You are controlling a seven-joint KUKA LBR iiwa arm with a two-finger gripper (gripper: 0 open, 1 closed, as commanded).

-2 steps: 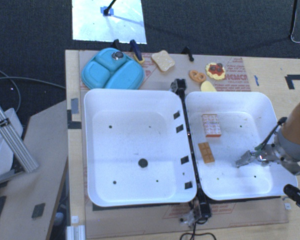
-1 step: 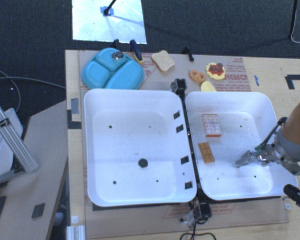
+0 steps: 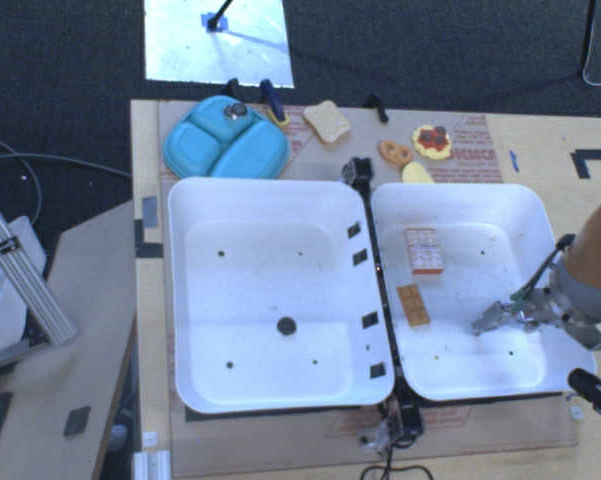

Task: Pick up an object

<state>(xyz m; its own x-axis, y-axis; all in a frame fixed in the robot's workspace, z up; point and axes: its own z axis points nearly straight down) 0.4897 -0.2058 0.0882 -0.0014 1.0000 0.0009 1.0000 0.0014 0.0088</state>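
In the right bin [image 3: 520,218] lie a pink-and-white box [image 3: 423,250] and, just below it, a brown waffle-like bar [image 3: 413,305]. A small dark disc [image 3: 286,325] rests on the floor of the left bin [image 3: 210,218]. My gripper [image 3: 492,319] reaches in from the right and sits low over the right bin's floor. It is right of the brown bar, with a clear gap between them. Nothing shows in its grasp.
Behind the bins on the bench lie a blue divided plate [image 3: 225,140], a toy toast slice [image 3: 327,121], a pretzel [image 3: 394,152], a small tart [image 3: 432,141] and a yellow piece [image 3: 416,173]. Black clips [image 3: 365,258] line the wall between the bins.
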